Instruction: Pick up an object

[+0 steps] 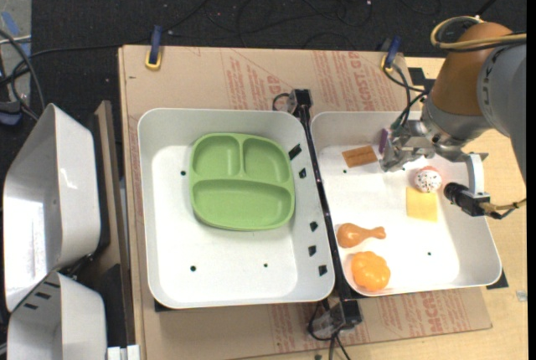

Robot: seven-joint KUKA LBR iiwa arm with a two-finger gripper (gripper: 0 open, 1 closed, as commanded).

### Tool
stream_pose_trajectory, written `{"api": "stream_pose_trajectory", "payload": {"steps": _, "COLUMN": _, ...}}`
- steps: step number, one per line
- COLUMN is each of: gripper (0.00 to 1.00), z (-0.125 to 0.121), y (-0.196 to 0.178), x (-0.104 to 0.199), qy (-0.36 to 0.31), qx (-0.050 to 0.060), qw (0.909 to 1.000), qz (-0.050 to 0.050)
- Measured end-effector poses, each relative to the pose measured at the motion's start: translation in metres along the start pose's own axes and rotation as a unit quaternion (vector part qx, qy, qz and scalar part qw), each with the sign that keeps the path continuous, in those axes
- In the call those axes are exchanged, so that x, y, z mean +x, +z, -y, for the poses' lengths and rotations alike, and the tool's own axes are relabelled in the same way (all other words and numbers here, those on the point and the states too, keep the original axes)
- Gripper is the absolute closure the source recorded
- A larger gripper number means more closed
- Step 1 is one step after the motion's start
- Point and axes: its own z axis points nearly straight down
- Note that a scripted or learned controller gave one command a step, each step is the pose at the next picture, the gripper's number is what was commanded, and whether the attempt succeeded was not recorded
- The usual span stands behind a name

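Reaches in from the view's right on a grey arm with an orange band, ending in the tool set low over the far part of the right bin. Cannot tell from this slant whether released or clenched.

Just beside the tool, toward the view's left: a flat tan card, lying on the bin floor near the divide between the bins. Cannot tell whether touched by the tool or merely close.

Just beside the tool on the near side, toward the view's right: a small white speckled ball. Touching or nearly touching that ball, nearer the camera: a yellow block, lying flat.

Farther toward the near edge, well apart from the tool: an orange drumstick-shaped piece, lying on its side with the thin end pointing to the view's right. Below it, against the bin's near-left corner: a round orange lump.

Across the divide, in the left bin: a green divided plate, flat, three compartments facing up, sitting in the far half of that bin.

Under both bins: the table, topped with brown cardboard, pinned at the far edge by two clamps.
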Motion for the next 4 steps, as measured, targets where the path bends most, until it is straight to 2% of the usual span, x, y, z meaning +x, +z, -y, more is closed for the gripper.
{"api": "stream_pose_trajectory", "payload": {"steps": 2, "gripper": 1.0, "z": -0.003, "y": -0.096, "x": -0.011, "qy": -0.002, "qx": -0.002, "qw": 1.0, "qz": 0.0}}
{"api": "stream_pose_trajectory", "payload": {"steps": 3, "gripper": 1.0, "z": -0.004, "y": -0.102, "x": -0.011, "qy": -0.001, "qx": 0.0, "qw": 1.0, "qz": 0.0}}
{"api": "stream_pose_trajectory", "payload": {"steps": 4, "gripper": 1.0, "z": 0.0, "y": -0.115, "x": 0.043, "qy": -0.004, "qx": 0.001, "qw": 1.0, "qz": -0.002}}
